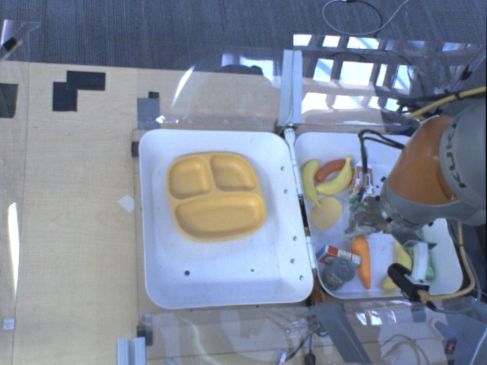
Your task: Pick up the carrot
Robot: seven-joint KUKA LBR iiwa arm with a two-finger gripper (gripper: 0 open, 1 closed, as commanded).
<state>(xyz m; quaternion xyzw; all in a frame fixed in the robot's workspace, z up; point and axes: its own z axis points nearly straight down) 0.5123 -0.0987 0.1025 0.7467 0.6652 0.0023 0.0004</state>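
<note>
1. The pincer (364,217) hangs over the middle of the right bin (447,268), on the end of the grey and orange arm. From where I stand I cannot tell whether it is spread or pressed together, and I see nothing gripped in it.

2. The carrot (363,261) lies on the floor of the right bin, in the half toward the bin's near wall. It lies lengthwise, thick end toward the bin's middle and tip toward the near wall. The pincer sits just past the thick end and, as far as I can judge, is not touching it.

3. A small can (337,268) lies in the same near half of the bin, just beside the carrot on the side toward the bin's left wall. A pale round fruit (326,214) rests against that left wall, and the bananas (344,179) are in the bin's far left corner.

4. To my eye, the pick is not yet made. To do it well, the pincer should shift a little toward the bin's near wall, so it stands over the carrot's thicker half.

5. I would have it close across the carrot's width, not along its length. It needs to stay clear of the can, which leaves little room on that side.

6. I would lift straight up, since a tapered, smooth thing may slip out.
</note>
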